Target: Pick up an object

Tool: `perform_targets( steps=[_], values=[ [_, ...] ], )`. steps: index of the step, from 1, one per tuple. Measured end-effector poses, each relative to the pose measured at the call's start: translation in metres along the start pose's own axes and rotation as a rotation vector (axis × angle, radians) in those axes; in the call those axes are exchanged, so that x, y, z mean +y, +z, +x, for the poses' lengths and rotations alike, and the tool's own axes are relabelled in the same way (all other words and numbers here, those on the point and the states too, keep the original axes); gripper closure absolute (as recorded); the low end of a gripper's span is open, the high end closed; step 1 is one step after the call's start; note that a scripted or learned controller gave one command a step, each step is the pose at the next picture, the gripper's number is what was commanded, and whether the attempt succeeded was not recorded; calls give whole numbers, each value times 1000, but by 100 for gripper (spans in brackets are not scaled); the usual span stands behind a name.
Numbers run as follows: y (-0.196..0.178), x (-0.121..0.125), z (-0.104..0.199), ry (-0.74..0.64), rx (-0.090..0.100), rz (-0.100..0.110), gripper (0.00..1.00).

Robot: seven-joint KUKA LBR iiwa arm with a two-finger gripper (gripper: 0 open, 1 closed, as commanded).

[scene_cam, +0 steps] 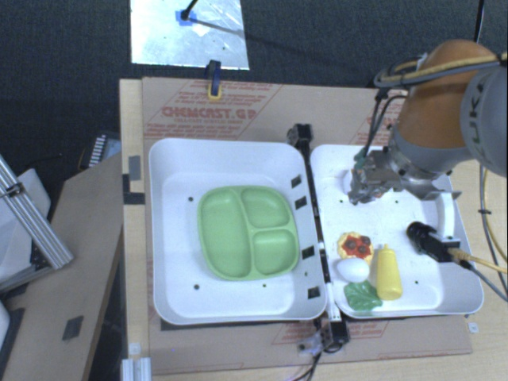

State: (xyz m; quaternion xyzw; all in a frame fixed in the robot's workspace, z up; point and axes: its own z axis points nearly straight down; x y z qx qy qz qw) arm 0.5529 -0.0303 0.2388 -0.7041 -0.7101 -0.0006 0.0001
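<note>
Hovering over the right bin (460, 292), the gripper (367, 190) hangs well above the yellow bottle (387, 272), egg (353, 270) and pizza (355, 246); its state cannot be told.

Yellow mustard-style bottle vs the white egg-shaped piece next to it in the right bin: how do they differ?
The yellow mustard-style bottle is long and narrow, its tip pointing toward the bin's far side; the white egg-shaped piece is short and rounded. The bottle is bright yellow, the egg plain white. The bottle is clearly the larger of the two. Both lie in the right white bin, near its front edge, side by side, clear of the gripper.
</note>
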Motion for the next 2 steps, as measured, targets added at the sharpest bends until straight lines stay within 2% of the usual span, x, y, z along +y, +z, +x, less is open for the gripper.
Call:
perform_targets(
  steps=[1, 2],
  values=[
    [14, -3, 56, -2, 2, 0, 100],
    [8, -20, 113, -3, 2, 0, 100]
  ],
)
